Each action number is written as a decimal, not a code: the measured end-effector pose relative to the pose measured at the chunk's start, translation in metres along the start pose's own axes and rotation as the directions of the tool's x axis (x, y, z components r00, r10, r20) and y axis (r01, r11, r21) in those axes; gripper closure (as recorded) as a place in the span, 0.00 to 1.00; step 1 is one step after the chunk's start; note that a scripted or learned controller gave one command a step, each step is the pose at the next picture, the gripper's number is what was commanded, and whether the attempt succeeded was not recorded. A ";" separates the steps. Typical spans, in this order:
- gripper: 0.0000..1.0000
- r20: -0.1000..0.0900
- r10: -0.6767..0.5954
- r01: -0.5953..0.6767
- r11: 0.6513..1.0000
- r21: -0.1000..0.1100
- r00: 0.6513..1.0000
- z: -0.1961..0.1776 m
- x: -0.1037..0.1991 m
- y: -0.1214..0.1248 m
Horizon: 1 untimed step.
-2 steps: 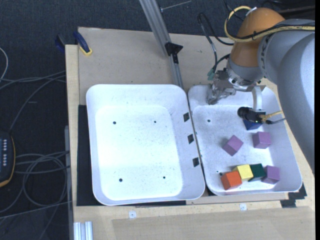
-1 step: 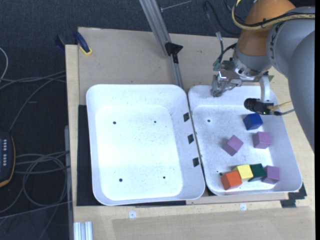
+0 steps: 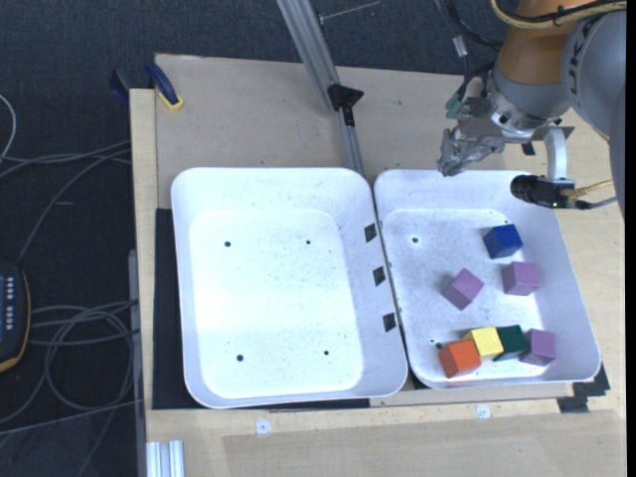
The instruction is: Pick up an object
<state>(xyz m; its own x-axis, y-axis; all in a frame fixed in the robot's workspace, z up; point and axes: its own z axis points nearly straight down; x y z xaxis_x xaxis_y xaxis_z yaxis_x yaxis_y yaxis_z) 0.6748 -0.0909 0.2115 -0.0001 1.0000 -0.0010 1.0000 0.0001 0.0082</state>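
Hovering over the right bin's (image 3: 571, 296) far rim, jaws sit well apart from blue cube (image 3: 503, 240).

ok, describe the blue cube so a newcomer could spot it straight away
Look at the right bin, the one holding all the blocks. The blue cube sits nearest the bin's far edge, just above a purple block. It is the only blue block, standing apart from the orange, yellow and green ones along the near edge.

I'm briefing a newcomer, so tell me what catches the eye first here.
The coloured blocks crowd the right bin: a blue one, two purple ones mid-bin, and an orange, yellow, green and purple row at its near edge. The grey arm with its orange band hangs over that bin's far rim, gripper pointing down.
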 end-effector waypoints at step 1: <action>1.00 0.000 -0.001 0.001 1.000 -0.001 1.000 -0.062 0.000 -0.006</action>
<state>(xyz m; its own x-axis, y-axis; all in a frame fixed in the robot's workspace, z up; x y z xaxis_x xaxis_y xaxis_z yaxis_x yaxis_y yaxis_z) 0.6680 -0.0905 0.2731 -0.0013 1.0000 -0.0009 1.0000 0.0013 0.0091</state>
